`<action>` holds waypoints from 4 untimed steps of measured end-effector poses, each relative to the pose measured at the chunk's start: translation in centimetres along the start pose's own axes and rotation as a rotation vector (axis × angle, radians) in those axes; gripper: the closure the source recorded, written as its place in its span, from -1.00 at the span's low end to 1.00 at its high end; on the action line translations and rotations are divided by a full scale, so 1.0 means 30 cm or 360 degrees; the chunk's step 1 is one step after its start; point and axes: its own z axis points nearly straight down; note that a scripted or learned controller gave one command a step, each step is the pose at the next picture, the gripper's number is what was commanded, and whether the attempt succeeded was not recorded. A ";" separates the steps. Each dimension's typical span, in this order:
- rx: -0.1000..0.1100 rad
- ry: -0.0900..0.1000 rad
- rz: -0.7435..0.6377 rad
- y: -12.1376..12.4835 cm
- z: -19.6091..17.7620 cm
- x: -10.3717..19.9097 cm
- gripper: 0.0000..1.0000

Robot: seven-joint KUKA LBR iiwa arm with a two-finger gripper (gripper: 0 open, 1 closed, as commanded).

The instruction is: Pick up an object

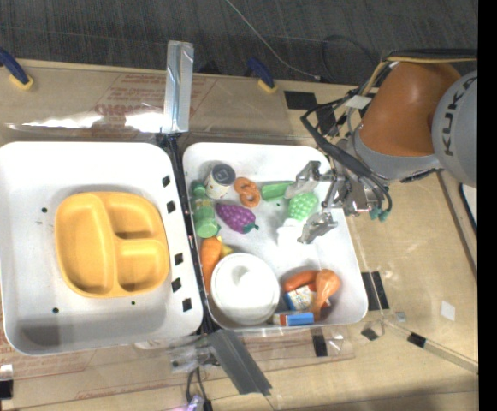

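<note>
- The hand [315, 199] is seen spread wide over the right bin [344, 238]; a light green knobbly toy [302, 205] lies between its fingers, ungripped
- Purple grapes [237, 217] and a white bowl [244, 286] are found nearby; a yellow tray [111, 240] is held in the left bin [17, 229]

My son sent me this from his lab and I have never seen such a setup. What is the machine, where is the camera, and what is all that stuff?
One camera looks down at a slant on two white bins. The grey and orange robot arm reaches in from the right; its gripper hangs over the right bin, right at a small green toy. That bin holds toy food: purple grapes, a carrot, a white bowl. The left bin holds a yellow divided tray.
</note>
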 end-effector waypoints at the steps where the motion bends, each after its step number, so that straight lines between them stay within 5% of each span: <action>1: -0.0002 0.0002 0.0116 -0.027 0.276 -0.139 -1.00; 2: -0.0003 -0.0001 0.0127 0.087 0.331 -0.158 -1.00; 3: -0.0001 0.0000 0.0522 0.215 0.329 -0.252 -1.00; 4: -0.0001 -0.0005 0.0540 0.038 0.329 0.078 -1.00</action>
